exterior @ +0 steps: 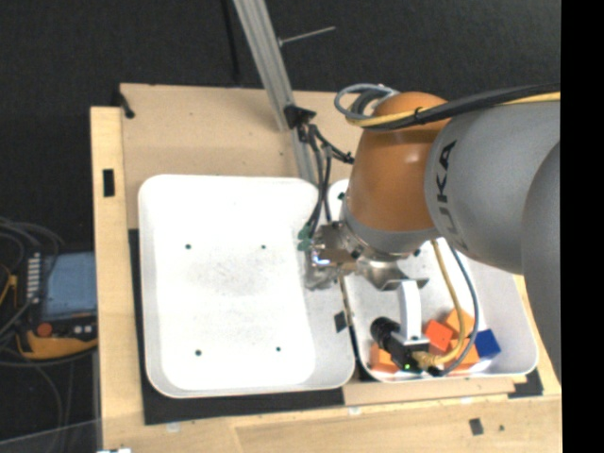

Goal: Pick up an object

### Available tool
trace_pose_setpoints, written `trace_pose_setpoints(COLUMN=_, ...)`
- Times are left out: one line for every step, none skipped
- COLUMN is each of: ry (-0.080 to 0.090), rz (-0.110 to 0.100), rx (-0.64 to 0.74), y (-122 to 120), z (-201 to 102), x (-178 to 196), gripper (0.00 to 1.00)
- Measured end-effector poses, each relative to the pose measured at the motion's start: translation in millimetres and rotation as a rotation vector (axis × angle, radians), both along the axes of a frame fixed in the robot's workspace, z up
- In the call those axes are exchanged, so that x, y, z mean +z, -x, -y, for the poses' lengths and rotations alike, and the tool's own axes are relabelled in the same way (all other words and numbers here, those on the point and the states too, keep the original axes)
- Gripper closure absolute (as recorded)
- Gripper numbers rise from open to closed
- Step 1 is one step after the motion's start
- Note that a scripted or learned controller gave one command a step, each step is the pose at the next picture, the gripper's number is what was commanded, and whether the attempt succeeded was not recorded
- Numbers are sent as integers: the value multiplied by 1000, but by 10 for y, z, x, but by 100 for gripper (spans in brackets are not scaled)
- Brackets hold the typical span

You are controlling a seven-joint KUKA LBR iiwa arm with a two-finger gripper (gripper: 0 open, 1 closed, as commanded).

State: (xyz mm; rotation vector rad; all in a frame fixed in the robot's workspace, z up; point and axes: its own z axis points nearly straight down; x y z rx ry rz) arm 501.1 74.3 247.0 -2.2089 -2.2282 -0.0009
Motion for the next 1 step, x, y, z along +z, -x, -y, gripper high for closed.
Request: trace_pose_setpoints(ry=4, rz=0, rx=-5, y=99, z=-191, x=-172, gripper=100)
